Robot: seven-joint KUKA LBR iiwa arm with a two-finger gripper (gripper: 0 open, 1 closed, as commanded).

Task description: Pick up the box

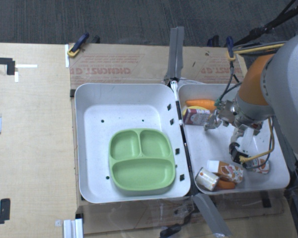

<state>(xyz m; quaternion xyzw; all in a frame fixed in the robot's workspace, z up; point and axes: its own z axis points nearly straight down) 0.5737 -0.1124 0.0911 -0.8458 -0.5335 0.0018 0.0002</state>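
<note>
Two white bins side by side on the table (30, 133). Box (195, 117) down in the right bin (280, 180), toward the far end, tucked just beside the wall shared with the left bin (89, 148). Carrot (200, 103) right behind it, touching or near enough.

Looks like a small cardboard carton, so probably light and fairly stiff, but dentable if squeezed hard, and maybe a bit slick on the printed faces. Best bet, I'd guess: pinch across the narrow width, mid-body, not by a corner.

Jaws just to the right of the box, low over the bin floor. Can't tell from this angle whether open or shut. Box not lifted yet.

Tight on the wall side and the carrot side. Plenty of bare floor toward the near end though, with the can (207, 179) and orange packet (231, 171) well apart from it. Straight up seems the cleanest exit. Green plate (140, 159) over in the left bin, no bother.
</note>
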